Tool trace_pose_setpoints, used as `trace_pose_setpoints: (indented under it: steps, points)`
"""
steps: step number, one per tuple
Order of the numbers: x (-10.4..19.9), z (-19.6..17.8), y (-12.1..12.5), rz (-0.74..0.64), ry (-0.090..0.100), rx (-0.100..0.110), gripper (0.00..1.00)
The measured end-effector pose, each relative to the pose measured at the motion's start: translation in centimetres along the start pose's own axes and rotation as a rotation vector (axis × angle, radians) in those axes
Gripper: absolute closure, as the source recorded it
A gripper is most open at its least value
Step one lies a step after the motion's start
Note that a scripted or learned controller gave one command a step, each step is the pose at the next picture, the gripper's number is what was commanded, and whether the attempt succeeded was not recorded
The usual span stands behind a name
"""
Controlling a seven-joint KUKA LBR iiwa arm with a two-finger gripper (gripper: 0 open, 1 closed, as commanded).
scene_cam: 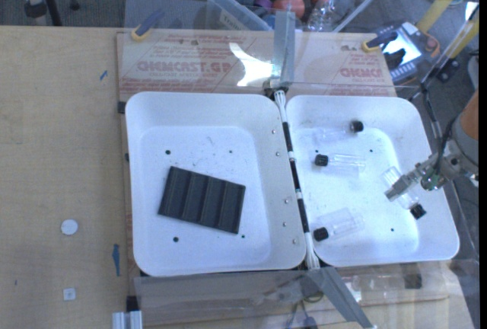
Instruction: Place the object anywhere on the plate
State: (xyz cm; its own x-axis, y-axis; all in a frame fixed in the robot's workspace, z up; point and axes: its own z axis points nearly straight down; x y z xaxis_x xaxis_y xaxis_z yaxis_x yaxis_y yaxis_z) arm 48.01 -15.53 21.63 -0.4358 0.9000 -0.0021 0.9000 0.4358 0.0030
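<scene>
On the left, the left bin [144, 114] holds the dark ridged plate [202, 199], bare, so nothing is placed yet. Across the divider, clear vials [340, 161] with black caps lie loose in the right bin [434, 244]. At its right wall hangs the gripper [403, 186]; whether it grips anything, I cannot tell.

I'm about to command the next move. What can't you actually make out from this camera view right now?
- Gripper: small and blurred over the right bin; finger state and any hold unreadable.
- Clear vials: transparent plastic nearly vanishes against the white bin; only the black caps stand out, so outlines and exact count are uncertain.
- Arm: cut off by the right edge.
- Dark ridged plate in the left bin: fully visible.
</scene>
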Motion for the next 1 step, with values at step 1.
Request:
trace_pose_setpoints:
  steps: [1]
  points:
    - [5.37, 3.21, 6.44, 0.085, 0.003, 0.004, 1.0]
